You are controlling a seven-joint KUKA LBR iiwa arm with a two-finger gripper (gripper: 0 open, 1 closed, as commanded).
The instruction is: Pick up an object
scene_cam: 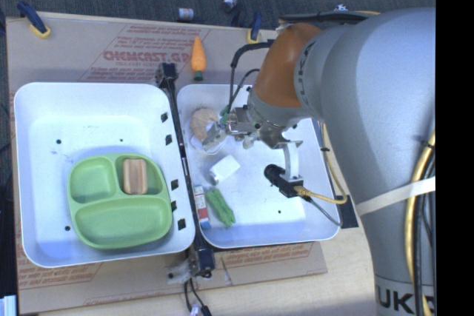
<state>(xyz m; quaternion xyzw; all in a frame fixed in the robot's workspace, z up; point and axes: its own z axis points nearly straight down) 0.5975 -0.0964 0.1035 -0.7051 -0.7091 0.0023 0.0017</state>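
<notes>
The grey arm [370, 100] reaches in from the right, its orange band [285, 74] above the far edge of the right bin [315, 229]. The gripper [222, 131] is low over that bin's far left part, right at a tan rounded object [200, 118] and a clear cup-like piece [211, 142] beside it. Whether the claw is wide, narrow or closed on anything cannot be told (the wrist body covers most of it).

Near the middle of the right bin lies a white block [224, 169], with a green leafy item [220, 206] toward the near left corner and a thin red and white tube [200, 205] along the left wall. A black cable fitting [280, 180] hangs from the wrist over the bin's centre.

In the left bin [44, 115], a green divided plate [118, 202] sits toward the near right corner, with a tan block [134, 175] in its far right compartment.

On the cardboard [111, 55] beyond the bins, an orange carrot-shaped toy [198, 55] lies near the far edge between the two bins.
</notes>
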